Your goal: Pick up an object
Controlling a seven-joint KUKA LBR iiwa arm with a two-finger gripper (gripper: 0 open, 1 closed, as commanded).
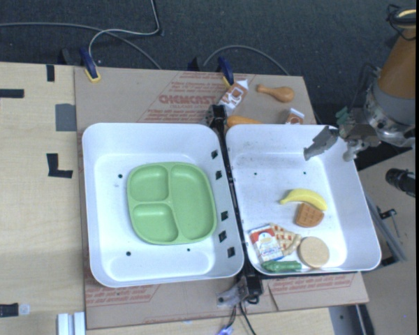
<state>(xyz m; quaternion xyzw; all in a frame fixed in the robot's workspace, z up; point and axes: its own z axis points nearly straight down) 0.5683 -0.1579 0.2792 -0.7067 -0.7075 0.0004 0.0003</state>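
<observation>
Starting at your left, the light wooden table (28, 208) carries a sheet of brown cardboard (167, 103) on which the two shallow white plastic bins sit side by side. The left bin (105, 145) holds a pale green divided plastic plate (171, 202), lying flat near its middle. The right bin (265, 152) has its objects gathered toward the near right corner: a yellow toy banana (304, 198), a brown ridged toy cookie (309, 216) touching it just below, a round tan toy biscuit (313, 251), a red-and-white snack packet (268, 242) and a small green toy vegetable (282, 265) along the near wall. Beyond the far wall of that bin, a tan toy drumstick (275, 91) lies on the cardboard. At your right, the grey arm with its orange band (398, 65) reaches in over the right bin's far right corner. Its gripper (333, 144) hangs there with its two fingers spread apart and nothing between them, well apart from the banana and the other objects.
</observation>
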